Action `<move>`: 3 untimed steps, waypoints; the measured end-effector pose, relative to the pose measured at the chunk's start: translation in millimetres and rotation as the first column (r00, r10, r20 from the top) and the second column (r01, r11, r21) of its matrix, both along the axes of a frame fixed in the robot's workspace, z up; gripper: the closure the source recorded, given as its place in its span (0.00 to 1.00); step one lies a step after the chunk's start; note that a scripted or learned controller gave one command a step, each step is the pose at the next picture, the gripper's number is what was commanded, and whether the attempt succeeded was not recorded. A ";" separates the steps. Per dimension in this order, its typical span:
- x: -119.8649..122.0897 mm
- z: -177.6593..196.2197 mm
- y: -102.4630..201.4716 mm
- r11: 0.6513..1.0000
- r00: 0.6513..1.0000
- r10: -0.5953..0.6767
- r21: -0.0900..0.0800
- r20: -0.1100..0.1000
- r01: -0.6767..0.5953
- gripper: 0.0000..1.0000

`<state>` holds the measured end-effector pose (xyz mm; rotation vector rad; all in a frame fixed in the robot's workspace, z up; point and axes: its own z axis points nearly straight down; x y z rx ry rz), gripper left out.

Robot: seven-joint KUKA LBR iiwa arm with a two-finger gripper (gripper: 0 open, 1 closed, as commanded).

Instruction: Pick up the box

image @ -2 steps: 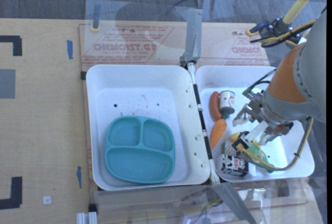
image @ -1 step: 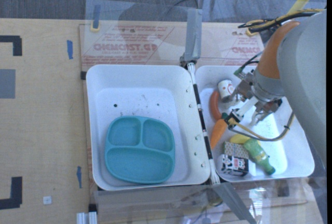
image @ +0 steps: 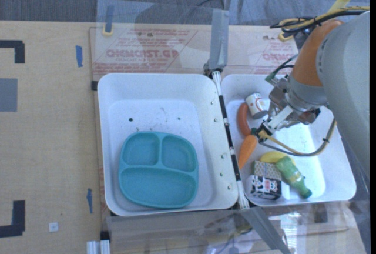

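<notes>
In the right bin [image: 343, 185] lie the box [image: 267, 182], bottle [image: 292, 174] and carrot [image: 247, 151]; pincer [image: 262, 131] state unclear

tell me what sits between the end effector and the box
In the camera view, the carrot's tip lies between the end effector and the box, with bare bin floor beside it.

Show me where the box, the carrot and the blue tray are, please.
box [image: 266, 183]: camera view, patterned top face.
carrot [image: 247, 151]: camera view, middle of its body.
blue tray [image: 157, 169]: camera view, central divider ridge.
</notes>
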<state>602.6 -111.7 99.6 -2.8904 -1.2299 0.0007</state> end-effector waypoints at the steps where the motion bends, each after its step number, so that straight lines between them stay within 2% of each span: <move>1: 20.7 85.3 60.0 0.997 0.997 -0.072 0.000 -0.001 0.072 1.00; 2: 39.6 291.3 101.7 0.996 0.996 0.091 -0.001 0.000 -0.091 1.00; 3: 60.9 332.9 153.8 0.999 0.999 -0.040 -0.001 0.001 0.040 1.00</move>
